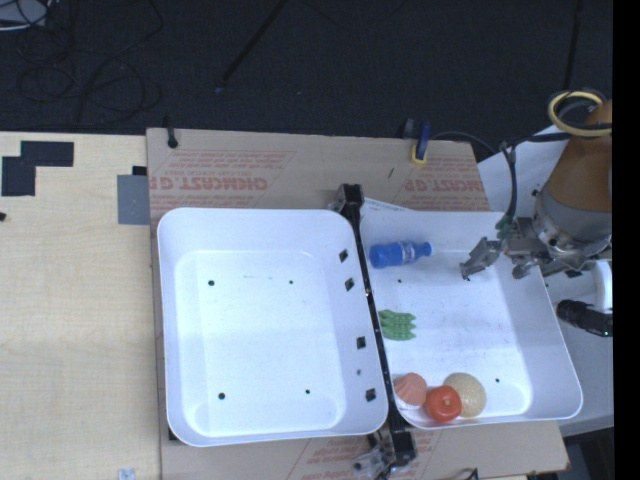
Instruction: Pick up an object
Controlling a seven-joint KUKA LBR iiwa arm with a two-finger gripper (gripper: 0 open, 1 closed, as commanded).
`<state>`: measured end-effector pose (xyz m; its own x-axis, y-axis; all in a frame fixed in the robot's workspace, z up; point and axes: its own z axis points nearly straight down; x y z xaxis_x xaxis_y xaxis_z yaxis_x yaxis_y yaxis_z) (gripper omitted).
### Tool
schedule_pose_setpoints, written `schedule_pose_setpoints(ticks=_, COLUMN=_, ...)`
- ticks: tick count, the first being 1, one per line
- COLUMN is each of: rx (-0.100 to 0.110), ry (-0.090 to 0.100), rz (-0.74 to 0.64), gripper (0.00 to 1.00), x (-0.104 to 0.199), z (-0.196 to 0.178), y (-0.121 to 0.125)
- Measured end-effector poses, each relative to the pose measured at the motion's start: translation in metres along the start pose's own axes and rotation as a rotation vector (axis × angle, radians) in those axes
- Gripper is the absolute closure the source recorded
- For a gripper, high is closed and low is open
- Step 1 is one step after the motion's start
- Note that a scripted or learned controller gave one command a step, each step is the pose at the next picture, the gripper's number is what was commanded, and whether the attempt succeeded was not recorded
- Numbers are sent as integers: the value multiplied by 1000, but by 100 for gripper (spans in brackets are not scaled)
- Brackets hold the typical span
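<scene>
**Gripper over right bin, nothing held**

Gripper [487, 256] low over right bin [560, 368], upper right area; fingers apart, nothing between. Blue bottle [399, 254] lying near, to its left, not touching. Green pods [396, 325] mid-bin by divider. Pink piece [409, 388], red tomato [442, 403], tan ball [466, 393] clustered at bottom edge.

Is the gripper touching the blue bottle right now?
Apart. The camera view shows bare white bin floor between the gripper and the blue bottle.
</scene>
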<state>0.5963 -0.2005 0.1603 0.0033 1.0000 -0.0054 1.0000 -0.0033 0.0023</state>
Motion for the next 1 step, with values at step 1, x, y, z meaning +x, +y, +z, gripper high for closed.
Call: schedule_pose_setpoints(ticks=1, rx=5, ry=5, rz=0, gripper=100, x=2, z=-10, y=-3)
